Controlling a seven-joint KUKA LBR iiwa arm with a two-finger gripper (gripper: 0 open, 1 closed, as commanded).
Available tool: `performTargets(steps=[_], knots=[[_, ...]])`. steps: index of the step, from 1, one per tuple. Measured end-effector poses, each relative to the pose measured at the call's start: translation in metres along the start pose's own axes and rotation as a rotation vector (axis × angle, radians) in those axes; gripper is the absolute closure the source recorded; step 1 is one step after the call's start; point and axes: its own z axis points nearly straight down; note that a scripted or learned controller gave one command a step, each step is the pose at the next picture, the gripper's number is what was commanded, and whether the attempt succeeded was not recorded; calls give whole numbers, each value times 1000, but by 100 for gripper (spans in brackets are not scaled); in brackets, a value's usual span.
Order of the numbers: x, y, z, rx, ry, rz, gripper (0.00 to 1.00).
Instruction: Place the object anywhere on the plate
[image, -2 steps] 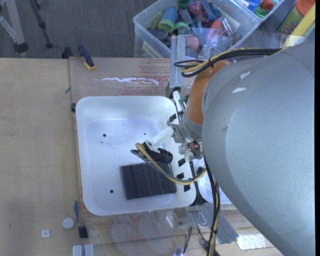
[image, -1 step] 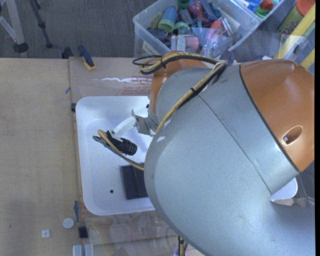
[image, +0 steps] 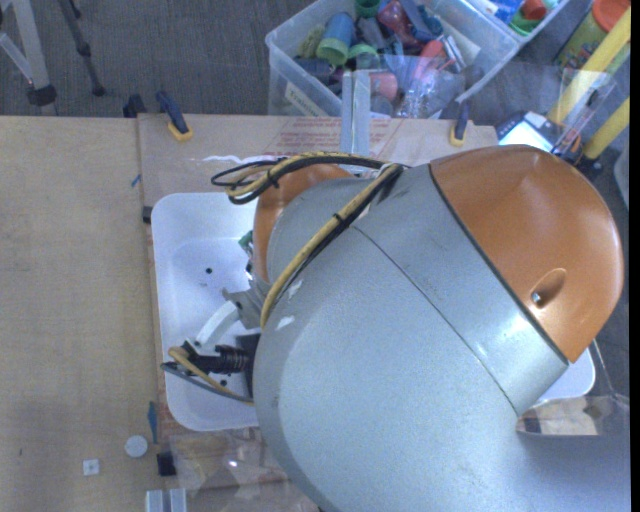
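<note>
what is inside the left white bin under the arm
The arm covers most of the left white bin. Its bare left floor shows, with a small dark speck. Any plate or object under the arm is hidden.

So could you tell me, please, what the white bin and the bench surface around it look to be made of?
The white bin looks like moulded plastic: smooth, slightly glossy, with rounded corners and a soft sheen on its wall. The bench looks like pale wood or plywood with a matte finish; faint grain shows, though laminate cannot be ruled out.
</note>
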Motion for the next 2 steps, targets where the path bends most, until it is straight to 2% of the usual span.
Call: performTargets(steps=[1,2], knots=[[20,-2,-59,9,-14,-282,100],[62,21,-121,9,-7,-953,100]])
